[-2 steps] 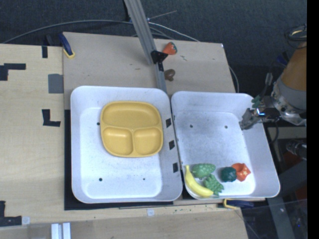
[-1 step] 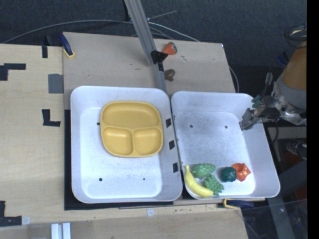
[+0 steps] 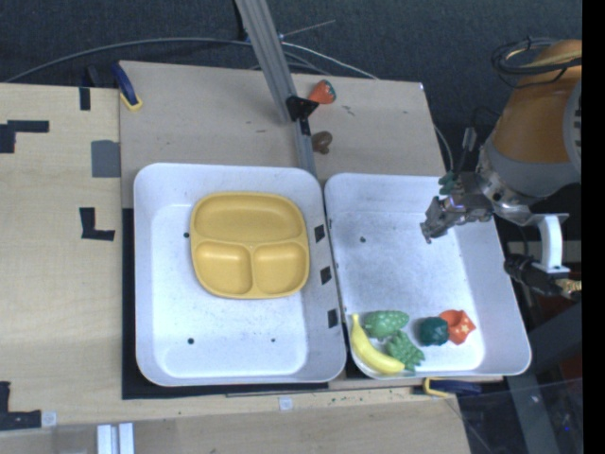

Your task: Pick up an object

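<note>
The grey arm (image 3: 539, 149), its orange band broad above the wrist, leans in from the right over the bench; its gripper (image 3: 437, 223) hangs above the upper right part of the right bin (image 3: 492, 282), near that bin's far wall, tips pointing down toward the bare white floor; at this slant the dark tips blur together, so I cannot tell how they are set, and nothing shows between them. The toys lie well apart from it, gathered along the right bin's near edge: a yellow banana (image 3: 371, 353) curves along the near left corner; a pale green leafy piece (image 3: 386, 323) sits just above it, touching or nearly so; a darker green broccoli-like piece (image 3: 406, 350) rests just beside the banana's right end; a dark teal round piece (image 3: 433, 331) and a red-orange piece (image 3: 458, 325) sit side by side to the right, touching. In the left bin (image 3: 151, 282) a yellow divided plate (image 3: 250, 244) lies flat, toward the far half; its three compartments face up.
</note>
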{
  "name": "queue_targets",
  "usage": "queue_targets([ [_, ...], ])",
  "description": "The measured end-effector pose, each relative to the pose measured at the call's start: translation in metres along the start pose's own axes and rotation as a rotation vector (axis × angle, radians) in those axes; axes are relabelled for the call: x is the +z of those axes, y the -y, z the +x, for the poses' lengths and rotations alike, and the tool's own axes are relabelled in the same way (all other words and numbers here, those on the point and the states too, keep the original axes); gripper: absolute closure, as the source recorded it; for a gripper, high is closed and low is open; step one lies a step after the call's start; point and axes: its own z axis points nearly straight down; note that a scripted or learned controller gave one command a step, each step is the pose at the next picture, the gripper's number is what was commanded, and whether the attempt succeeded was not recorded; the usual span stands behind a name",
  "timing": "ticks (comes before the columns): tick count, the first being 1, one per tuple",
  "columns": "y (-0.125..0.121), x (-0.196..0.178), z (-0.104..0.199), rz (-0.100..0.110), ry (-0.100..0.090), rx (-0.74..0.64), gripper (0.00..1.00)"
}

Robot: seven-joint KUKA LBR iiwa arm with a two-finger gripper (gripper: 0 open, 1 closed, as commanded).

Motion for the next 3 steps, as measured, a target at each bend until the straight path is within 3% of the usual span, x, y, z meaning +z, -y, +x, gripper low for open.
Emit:
queue_targets([
  [1,-0.019,-0.006,0.047,-0.001,-0.001,-0.001,1.0],
  [3,-0.057,0.02,0.161,0.0,0.0,-0.002,1.0],
])
